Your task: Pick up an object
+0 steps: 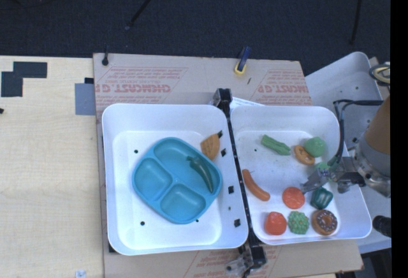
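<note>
fingers (317,182) low in rt bin (287,118), green pepper (322,197) just below

My bins (121,143) white; plate (176,181) sky blue; sausage (255,185) orange; tomato (293,197) red; broccoli (298,222) green; doughnut (324,222) brown, speckled; my band (382,127) orange.

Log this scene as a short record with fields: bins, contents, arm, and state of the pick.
left bin: blue divided plate with a dark green pod-shaped item on it; an orange-brown food piece beside the plate
right bin: green long piece, hot dog, tomato, red-orange fruit, broccoli, donut, dark green pepper, round green item, orange-brown piece
gripper: low over the right bin, near the pepper and tomato
pick state: nothing visibly held
</note>
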Controlling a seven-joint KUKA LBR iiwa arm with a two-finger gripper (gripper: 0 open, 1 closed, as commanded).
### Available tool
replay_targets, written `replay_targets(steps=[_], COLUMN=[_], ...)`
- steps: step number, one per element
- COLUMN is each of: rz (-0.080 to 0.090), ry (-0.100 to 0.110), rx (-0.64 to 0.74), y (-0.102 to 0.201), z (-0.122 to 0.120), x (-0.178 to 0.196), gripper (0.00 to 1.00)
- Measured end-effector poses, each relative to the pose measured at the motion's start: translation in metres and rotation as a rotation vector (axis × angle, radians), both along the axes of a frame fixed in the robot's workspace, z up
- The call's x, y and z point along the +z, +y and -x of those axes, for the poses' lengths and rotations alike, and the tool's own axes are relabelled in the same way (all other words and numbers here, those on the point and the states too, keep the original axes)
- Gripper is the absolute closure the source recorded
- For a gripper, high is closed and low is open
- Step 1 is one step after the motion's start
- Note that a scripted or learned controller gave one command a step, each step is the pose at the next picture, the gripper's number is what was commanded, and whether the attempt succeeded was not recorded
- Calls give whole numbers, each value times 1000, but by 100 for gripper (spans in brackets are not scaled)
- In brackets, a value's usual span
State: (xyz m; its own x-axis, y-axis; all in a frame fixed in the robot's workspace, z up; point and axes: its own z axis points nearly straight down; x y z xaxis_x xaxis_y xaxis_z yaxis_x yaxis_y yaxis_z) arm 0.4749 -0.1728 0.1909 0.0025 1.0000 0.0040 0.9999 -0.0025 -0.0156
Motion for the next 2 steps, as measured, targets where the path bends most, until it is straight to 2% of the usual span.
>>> replay_targets(steps=[1, 2], rz=[2, 1], ry=[-12, -9], rx=[2, 4], y=[0, -1], z=[-3, -1], x=[6, -57], gripper=[0, 0])
